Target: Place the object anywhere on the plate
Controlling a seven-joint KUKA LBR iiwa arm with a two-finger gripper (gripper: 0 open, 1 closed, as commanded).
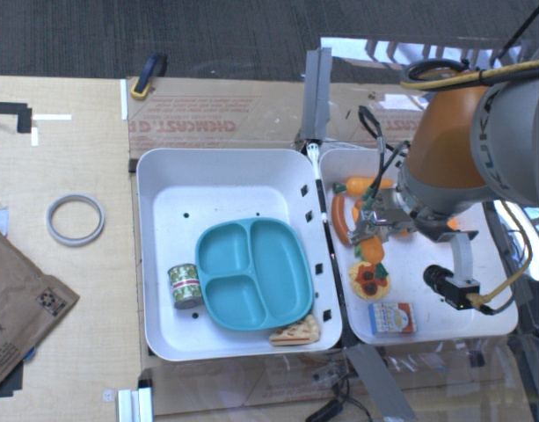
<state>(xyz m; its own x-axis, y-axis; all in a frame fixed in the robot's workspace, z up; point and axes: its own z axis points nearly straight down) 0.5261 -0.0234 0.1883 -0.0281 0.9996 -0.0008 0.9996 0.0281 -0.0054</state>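
The arm reaches in from three o'clock and hangs low over the right bin, its orange band above the wrist. The gripper sits at the bin's nine o'clock side, right over a cluster of toy food; whether it is released or clenched I cannot tell, because the wrist hides it from here.

Just beneath it lies a small orange piece, and at its six o'clock a pizza slice. A red hot dog runs along the bin wall, with an orange carrot-like piece at twelve o'clock. Which of these is the object, I cannot say for sure; the small orange piece looks nearest.

I'd guess all of them are light, stiff plastic, a bit slick, best pinched across the narrow middle.

The teal plate waits in the left bin, with a can touching its nine o'clock edge and a sandwich wedge at five o'clock.
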